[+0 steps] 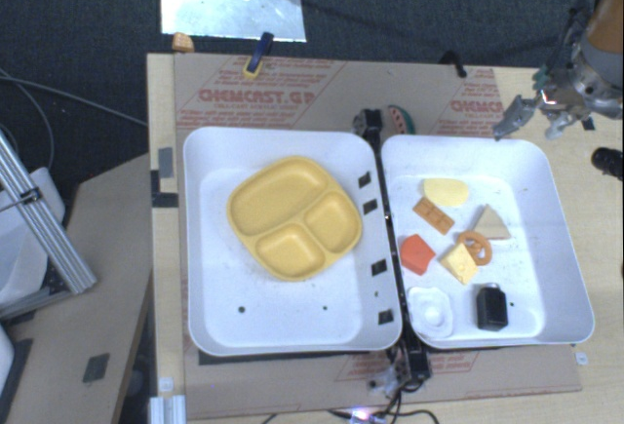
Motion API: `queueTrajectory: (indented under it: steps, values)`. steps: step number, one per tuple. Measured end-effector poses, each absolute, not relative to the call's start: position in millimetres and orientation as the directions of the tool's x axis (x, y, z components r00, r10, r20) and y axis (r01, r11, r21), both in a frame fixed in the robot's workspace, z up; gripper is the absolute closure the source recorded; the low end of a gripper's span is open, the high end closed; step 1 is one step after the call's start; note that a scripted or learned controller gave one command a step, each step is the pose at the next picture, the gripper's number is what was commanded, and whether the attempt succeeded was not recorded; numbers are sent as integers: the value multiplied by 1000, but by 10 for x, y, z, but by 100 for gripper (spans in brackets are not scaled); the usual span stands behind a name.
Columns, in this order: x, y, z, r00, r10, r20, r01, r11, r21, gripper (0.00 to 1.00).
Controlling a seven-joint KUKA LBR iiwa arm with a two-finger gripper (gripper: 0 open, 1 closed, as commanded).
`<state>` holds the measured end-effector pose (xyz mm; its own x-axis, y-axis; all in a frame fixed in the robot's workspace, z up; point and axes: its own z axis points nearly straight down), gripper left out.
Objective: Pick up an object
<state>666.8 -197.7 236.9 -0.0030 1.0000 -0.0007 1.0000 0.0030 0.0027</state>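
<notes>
One tool (536,115) of mine hangs over the desk (312,91) beyond the right bin's (561,217) far rim, fingers spread wide with nothing between them. Within that bin lie an orange block (416,253), pretzel (476,246) and black object (490,307); the left bin (210,315) bears a yellow tray (292,217).

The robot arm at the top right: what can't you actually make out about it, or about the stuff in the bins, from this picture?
- Arm: cut off by the camera view's right edge; just its wrist end is in frame.
- Gripper: small and blurred above the right bin, so its finger state is unreadable.
- Black object: too small and dark to identify.
- White item: blends into the white bin; its shape is unclear.
- Yellow tray: hides the left bin floor beneath.
</notes>
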Motion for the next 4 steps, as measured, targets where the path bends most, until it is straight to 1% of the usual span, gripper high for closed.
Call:
queueTrajectory:
  steps: [1,2,3,4]
  values:
    - [6558,-1109,1000,-11,1000,6,1000,11,-7,0]
    - [5869,-904,825,-1,1000,3,1000,1,-7,0]
    - [5918,-922,958,-1,1000,0,1000,1,4,100]
    - [5647,-428,1891,-8,1000,1,1000,8,5,100]
